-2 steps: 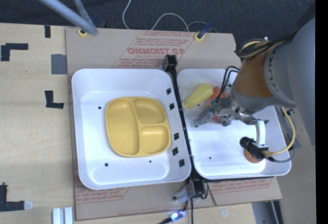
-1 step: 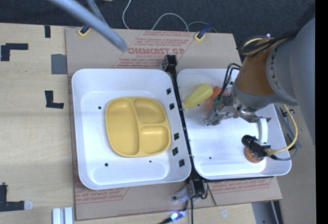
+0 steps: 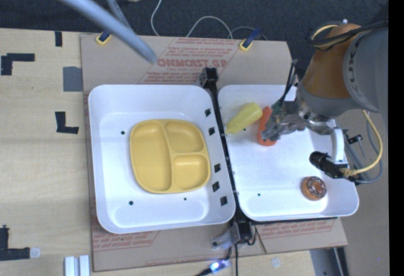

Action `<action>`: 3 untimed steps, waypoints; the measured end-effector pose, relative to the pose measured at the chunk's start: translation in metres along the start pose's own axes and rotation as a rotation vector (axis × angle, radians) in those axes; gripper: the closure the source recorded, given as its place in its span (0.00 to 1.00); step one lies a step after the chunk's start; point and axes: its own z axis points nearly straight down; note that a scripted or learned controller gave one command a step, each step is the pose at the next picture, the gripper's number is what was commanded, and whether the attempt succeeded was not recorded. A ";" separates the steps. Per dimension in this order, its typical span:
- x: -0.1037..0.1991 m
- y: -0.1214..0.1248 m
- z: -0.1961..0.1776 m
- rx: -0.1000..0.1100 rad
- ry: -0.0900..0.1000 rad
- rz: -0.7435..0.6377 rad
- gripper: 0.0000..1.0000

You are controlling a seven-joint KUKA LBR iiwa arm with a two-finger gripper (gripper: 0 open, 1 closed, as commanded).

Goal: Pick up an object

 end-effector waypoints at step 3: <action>0.037 -0.017 -0.102 0.005 0.000 -0.001 1.00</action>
